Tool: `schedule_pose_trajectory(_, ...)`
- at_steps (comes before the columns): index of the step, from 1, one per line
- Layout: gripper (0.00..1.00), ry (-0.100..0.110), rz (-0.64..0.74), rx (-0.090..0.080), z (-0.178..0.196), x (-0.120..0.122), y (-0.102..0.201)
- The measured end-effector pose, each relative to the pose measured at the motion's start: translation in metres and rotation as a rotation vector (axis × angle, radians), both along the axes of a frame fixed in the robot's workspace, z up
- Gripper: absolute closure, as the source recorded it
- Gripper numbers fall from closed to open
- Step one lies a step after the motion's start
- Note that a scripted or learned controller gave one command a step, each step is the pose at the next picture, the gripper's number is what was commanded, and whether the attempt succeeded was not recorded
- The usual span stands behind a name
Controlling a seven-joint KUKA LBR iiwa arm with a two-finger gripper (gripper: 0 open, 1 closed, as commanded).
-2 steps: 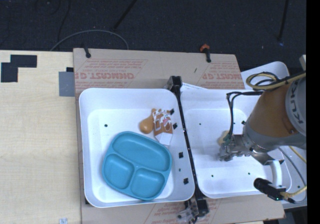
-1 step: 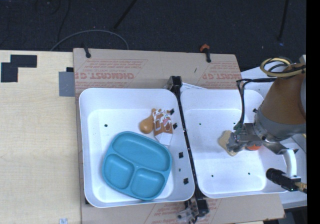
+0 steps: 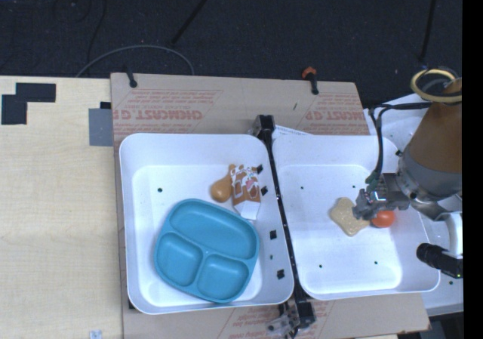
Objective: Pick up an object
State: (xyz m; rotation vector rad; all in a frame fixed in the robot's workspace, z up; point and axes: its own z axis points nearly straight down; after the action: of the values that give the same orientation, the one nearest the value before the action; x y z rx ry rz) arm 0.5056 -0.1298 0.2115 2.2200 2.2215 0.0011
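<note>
Resting on brown cardboard over a pale wooden bench, 2 white bins sit against dark carpet strewn with cables. Gripper is low in the right bin, touching a beige object and an orange-red piece; finger state cannot be determined.

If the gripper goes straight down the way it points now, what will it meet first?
Most likely the beige object lying just below the gripper in the right bin, next to the small red-orange object. Depth is unclear from this slanted view.
</note>
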Motion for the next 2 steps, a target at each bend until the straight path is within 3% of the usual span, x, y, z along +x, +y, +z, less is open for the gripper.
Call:
schedule_pose_trajectory(1,1.00,0.000,0.000,0.000,0.037,0.001,-0.001)
schedule_pose_trajectory(2,1.00,0.003,0.005,0.002,0.042,0.010,0.055)
